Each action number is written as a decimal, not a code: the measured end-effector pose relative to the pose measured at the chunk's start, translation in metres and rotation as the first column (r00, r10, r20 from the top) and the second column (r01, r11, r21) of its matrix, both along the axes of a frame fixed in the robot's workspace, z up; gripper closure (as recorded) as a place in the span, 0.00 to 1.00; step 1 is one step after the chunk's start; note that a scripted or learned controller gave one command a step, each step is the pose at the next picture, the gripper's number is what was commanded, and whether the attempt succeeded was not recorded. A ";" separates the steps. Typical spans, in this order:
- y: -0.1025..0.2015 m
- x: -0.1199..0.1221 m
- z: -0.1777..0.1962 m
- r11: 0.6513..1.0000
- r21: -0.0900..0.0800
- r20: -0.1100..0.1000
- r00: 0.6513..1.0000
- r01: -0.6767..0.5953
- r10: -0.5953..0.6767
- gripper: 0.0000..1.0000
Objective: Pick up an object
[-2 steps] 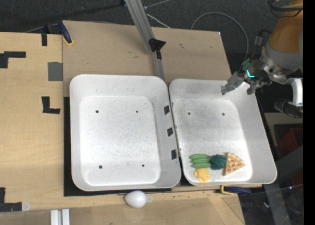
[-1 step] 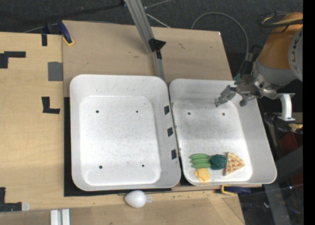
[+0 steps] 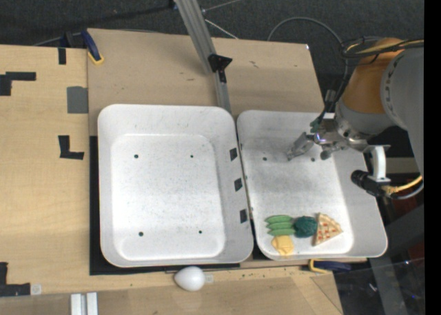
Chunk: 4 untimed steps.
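No readable brand, label or writing on anything. White egg-shaped object (image 3: 189,278) on bench by left bin's (image 3: 165,117) near edge, outside bins. Right bin (image 3: 358,200), near edge: yellow piece (image 3: 282,243), green pods (image 3: 279,223), dark green lump (image 3: 304,225), pizza-slice toy (image 3: 326,229), clustered, touching. Claw (image 3: 306,148) over same bin's far half, well apart from cluster, nothing between fingers (image 3: 298,147); jaws look spread.
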State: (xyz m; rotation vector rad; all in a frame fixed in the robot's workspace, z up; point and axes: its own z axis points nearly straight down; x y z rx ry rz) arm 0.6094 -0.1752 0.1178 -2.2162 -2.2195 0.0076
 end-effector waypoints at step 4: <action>0.004 -0.001 0.082 1.000 -0.001 0.011 1.000 0.000 0.000 1.00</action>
